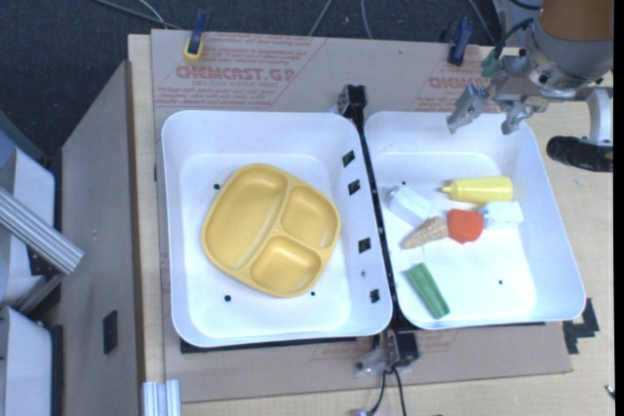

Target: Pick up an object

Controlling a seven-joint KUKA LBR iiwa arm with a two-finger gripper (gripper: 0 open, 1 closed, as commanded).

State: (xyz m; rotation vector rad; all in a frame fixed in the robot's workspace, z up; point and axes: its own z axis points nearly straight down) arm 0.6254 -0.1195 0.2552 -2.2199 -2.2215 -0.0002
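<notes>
Gripper (485,115) (fingers apart) above right bin (556,283)

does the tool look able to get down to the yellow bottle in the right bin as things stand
Probably yes. The tool hangs over the far edge of the right bin, its two fingers apart and holding nothing. The yellow bottle lies flat with nothing on top of it; only the orange piece sits close on its near side.

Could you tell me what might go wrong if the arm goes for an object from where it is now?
The yellow bottle, the orange ice-cream cone and a clear white piece lie close together, so a descent may nudge a neighbour. The open gripper hangs over the right bin's far rim, which it could clip. The green block lies apart.
</notes>
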